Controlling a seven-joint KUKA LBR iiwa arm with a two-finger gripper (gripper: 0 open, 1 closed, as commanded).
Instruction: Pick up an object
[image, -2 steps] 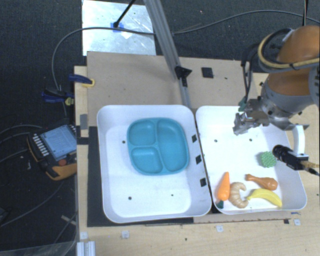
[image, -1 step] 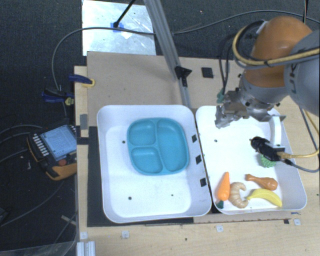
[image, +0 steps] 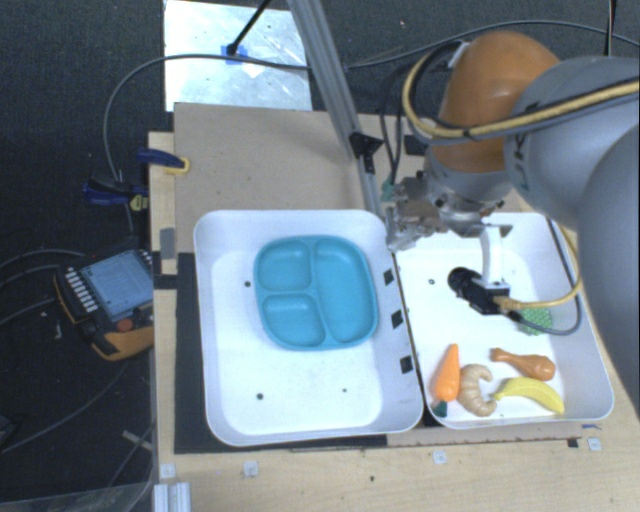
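The right bin (image: 600, 385) holds several toy foods along its near edge: an orange carrot (image: 447, 373), a beige curled piece (image: 476, 390), a yellow banana (image: 531, 396) and a brown drumstick (image: 524, 362). A small green item (image: 540, 317) lies partly hidden under a black part and a yellow cable. My gripper (image: 410, 226) hangs over the far left corner of the right bin, well away from the foods. I see nothing held in it. The arm's orange band (image: 490, 85) and grey body cover the bin's far right.
A blue divided plate (image: 316, 292) lies in the left bin (image: 300, 405). A grey pole (image: 335, 80) slants across the far side of the bench. Cables and a small device (image: 110, 300) lie on the floor to the left.
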